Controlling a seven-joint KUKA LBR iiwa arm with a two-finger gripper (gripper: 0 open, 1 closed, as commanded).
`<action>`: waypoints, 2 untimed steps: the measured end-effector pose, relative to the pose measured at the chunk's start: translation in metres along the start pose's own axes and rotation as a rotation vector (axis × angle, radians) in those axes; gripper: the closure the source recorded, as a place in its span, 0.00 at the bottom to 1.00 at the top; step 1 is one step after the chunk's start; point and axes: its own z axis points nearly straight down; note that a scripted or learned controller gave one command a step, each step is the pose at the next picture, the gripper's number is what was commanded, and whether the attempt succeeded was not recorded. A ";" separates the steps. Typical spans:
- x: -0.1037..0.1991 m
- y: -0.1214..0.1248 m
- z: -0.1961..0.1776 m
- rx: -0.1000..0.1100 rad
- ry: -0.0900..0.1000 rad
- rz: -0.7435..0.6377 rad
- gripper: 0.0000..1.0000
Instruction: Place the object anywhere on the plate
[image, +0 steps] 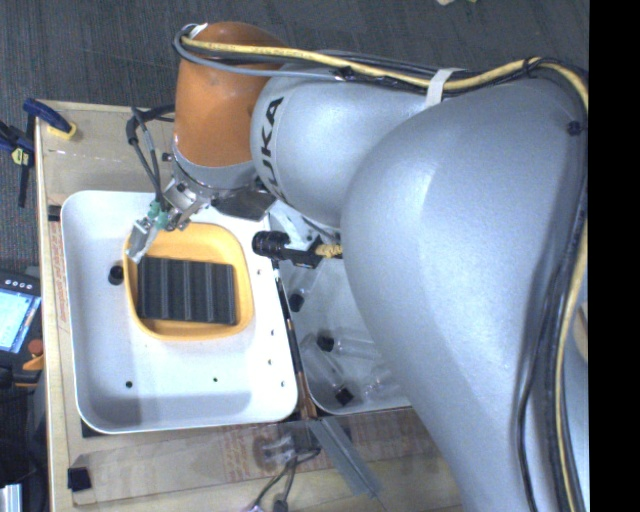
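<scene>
A yellow, rounded-square plate (215, 241) lies in the left white bin (170, 400), toward its upper middle. A dark grey ribbed rectangular object (188, 290) rests flat on the plate and covers most of its middle. My gripper (150, 225) hangs at the plate's upper-left corner, just above its rim, below the orange band of the arm (215, 100). A small green part (156, 210) shows on the gripper. Nothing is visibly held in it.
The arm's big grey body (450, 270) covers most of the right bin (345, 405), where small dark pieces (343, 396) and clear plastic show. A black knob (266, 242) juts out near the bins' divide. Blue clamps (50, 115) and a screen device (14, 315) sit at the left edge.
</scene>
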 end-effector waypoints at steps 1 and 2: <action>0.024 0.037 -0.014 -0.004 -0.002 -0.238 0.00; 0.040 0.062 0.006 -0.004 -0.002 -0.114 0.00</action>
